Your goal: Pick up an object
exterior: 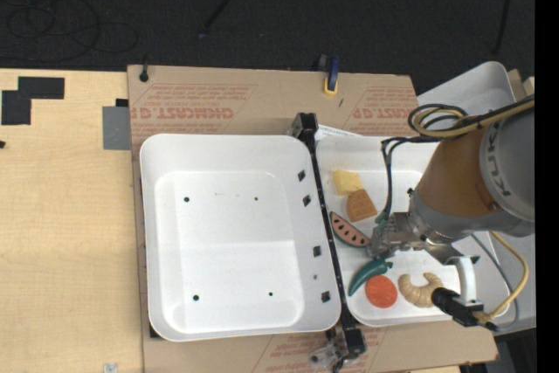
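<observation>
My gripper (384,245) reaches into the right bin (371,166) from the right, low over its middle. Just left of it lies a watermelon slice (348,234), red with a dark rind. A green chili pepper (367,275) lies right under the gripper, its upper end at the gripper's tip. A red tomato (381,293) and a tan croissant (422,289) rest at the bin's front. A yellow cheese wedge (348,182) and a brown bread piece (362,205) sit farther back. The arm hides the bin's right part.
The left bin (229,236) is a wide white tray beside the right one, with a black divider bar (318,218) between them. Cardboard (227,100) lies under both bins. Cables loop over the arm at the right.
</observation>
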